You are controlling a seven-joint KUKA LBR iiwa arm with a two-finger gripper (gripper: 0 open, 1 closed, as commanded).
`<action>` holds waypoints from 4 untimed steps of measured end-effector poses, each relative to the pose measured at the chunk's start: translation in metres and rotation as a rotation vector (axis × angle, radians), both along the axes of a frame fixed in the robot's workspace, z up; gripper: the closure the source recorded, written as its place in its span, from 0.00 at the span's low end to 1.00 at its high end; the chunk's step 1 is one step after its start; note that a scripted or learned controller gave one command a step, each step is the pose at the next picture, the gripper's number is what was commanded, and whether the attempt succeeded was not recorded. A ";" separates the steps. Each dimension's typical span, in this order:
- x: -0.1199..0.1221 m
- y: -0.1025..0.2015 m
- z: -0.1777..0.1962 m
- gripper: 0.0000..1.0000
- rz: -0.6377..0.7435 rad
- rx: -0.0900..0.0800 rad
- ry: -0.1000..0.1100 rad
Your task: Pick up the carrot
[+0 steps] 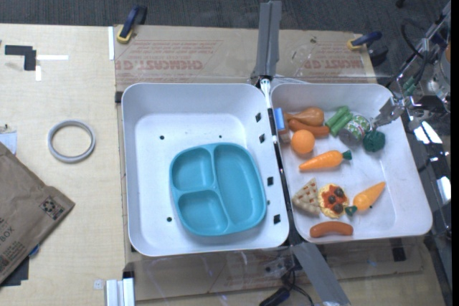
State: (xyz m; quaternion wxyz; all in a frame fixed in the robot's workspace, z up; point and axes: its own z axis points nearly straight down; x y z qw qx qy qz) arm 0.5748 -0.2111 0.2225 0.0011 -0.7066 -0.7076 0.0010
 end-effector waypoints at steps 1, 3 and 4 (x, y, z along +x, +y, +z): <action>-0.028 0.042 -0.106 0.00 0.048 0.001 0.000; 0.043 0.102 -0.132 0.00 -0.247 -0.002 0.000; 0.082 0.101 -0.132 0.00 -0.234 -0.003 0.006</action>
